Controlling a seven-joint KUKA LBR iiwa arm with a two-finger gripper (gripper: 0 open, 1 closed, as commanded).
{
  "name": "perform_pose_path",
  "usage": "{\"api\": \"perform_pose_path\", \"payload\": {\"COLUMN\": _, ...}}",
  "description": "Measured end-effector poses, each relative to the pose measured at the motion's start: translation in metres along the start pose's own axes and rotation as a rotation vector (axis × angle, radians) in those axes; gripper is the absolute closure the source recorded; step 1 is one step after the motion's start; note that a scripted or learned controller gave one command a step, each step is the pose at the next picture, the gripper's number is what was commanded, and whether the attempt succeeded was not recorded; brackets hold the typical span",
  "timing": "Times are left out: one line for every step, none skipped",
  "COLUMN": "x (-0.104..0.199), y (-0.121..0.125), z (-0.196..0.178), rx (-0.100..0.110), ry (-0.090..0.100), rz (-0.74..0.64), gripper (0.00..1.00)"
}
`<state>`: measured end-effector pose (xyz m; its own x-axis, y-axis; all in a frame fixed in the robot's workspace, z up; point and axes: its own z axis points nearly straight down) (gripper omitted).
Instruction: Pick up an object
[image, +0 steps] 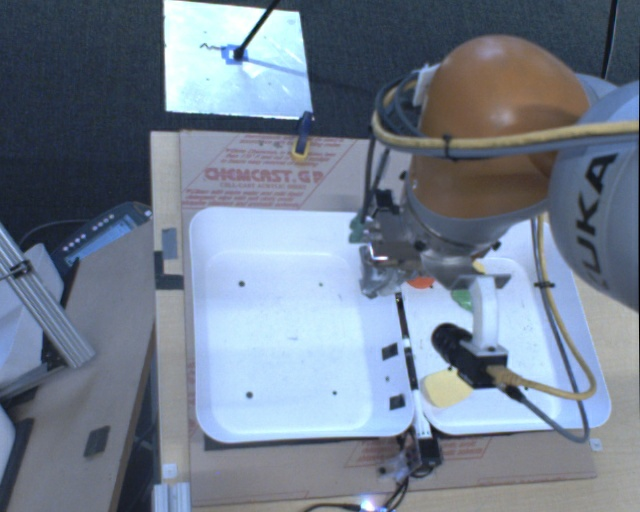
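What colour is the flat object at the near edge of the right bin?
Pale yellow, seen in the camera view.

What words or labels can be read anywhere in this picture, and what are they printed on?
"CHEMCAST GP": red letters on the brown sheet behind the bins, with smaller red print around it too blurred to read.
"UKA": large dark letters on the grey arm at right, cut off by other parts.
Red print on the sheet's front edge: too small to read.

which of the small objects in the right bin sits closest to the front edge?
The pale yellow piece in the right bin. It lies nearer the front rim than the orange piece and green piece.
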<state>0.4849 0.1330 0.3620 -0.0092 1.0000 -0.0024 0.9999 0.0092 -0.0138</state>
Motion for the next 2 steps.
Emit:
{"api": "perform_pose_path", "payload": {"x": 0.032, "y": 0.001, "z": -0.134, "rx": -0.03, "ry": 0.009, "rz": 0.001, "gripper": 1.0}}
{"api": "perform_pose_path", "payload": {"x": 0.071, "y": 0.001, "z": -0.02, "rx": -0.007, "ry": 0.001, "rz": 0.001, "gripper": 1.0}}
